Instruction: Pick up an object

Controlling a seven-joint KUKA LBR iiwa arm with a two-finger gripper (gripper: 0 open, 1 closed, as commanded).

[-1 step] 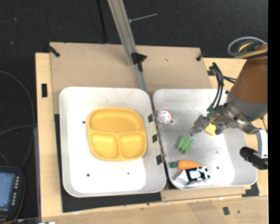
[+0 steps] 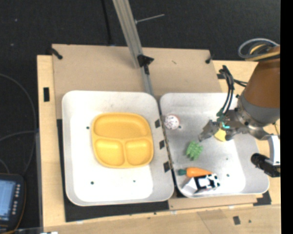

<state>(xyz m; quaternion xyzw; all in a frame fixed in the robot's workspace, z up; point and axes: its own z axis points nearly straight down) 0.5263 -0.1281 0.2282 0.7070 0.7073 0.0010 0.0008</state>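
Objects lie in the right bin (image 2: 244,179): a white ball (image 2: 172,122) near its upper left corner, a green toy (image 2: 195,150) near the middle, an orange carrot (image 2: 197,171) toward the front edge, and a black-and-white piece (image 2: 205,183) just in front of the carrot, touching or nearly so. A yellow thing (image 2: 220,135) sits just beside the end effector, partly hidden by it; what it is cannot be told.

From the camera view, the arm (image 2: 263,89) enters from the right, its orange band above the grey wrist, and bends down over the right bin's upper half. The end effector (image 2: 211,130) points leftward and down, above and right of the green toy. Whether its 2 fingers are apart or together cannot be made out.

In the left bin (image 2: 78,179), a yellow tray (image 2: 122,139) with 3 compartments rests near the middle. Both bins sit side by side on the bench (image 2: 102,67).
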